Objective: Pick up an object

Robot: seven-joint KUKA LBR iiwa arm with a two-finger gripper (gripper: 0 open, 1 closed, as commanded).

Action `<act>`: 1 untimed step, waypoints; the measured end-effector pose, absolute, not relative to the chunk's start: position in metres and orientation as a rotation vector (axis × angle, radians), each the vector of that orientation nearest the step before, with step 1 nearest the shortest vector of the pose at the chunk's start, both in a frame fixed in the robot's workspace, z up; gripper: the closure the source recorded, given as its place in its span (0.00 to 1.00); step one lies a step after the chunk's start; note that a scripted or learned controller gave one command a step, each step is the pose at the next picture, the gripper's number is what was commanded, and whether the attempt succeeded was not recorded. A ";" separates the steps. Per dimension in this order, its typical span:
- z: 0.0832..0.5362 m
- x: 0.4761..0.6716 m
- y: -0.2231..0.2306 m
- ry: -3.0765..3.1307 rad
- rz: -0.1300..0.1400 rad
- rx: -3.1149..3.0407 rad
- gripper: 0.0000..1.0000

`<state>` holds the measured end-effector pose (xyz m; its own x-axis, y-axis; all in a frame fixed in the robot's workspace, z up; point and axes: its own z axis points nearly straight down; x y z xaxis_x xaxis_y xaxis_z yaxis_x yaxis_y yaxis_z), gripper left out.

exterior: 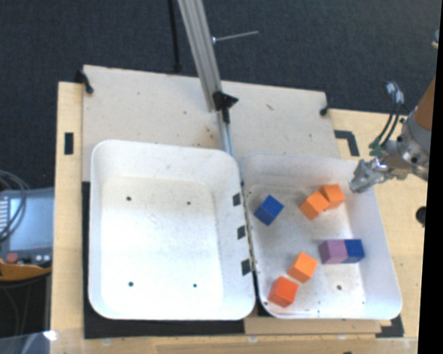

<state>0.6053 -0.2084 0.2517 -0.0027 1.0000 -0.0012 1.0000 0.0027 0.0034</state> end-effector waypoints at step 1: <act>0.259 0.615 -0.164 2.227 0.004 2.211 1.00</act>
<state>0.6155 -0.1638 0.2586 -0.0070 1.0000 -0.0005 1.0000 0.0070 0.0042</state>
